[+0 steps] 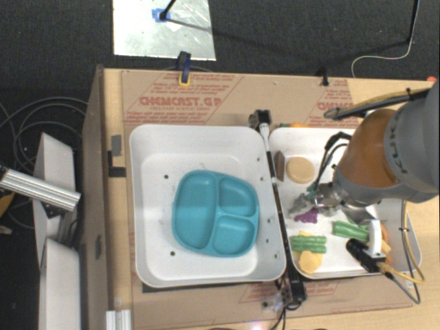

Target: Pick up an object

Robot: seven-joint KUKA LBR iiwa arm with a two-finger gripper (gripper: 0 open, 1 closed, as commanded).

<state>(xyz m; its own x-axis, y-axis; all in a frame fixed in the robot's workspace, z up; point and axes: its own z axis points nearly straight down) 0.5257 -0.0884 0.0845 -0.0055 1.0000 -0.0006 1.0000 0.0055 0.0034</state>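
Two shallow white bins side by side on the table (pixel 206 98), contents listed from the near edge to the far. Right bin (pixel 311 131), near corner: one yellow piece (pixel 310 262). Just beyond it: one knobbly green piece (pixel 308 241), with a second green piece (pixel 349 229) lying aslant to its right. Mid-bin: one small purple piece (pixel 308 217), with the tool (pixel 307 202) directly at it. Whether they touch, and whether the tool is open or closed, cannot be told. Far end: one tan round disc (pixel 300 170) and one brown block (pixel 280 164) at the left wall. Left bin (pixel 158 157): one teal divided plate (pixel 215 213), flat, well apart from the tool. Handling note: the purple piece is judged the likeliest pick. Centre the tool on it, descend straight down, keep clear of the nearby knobbly green piece, close firmly, then lift vertically. Risk: a piece this small and low may slip free.
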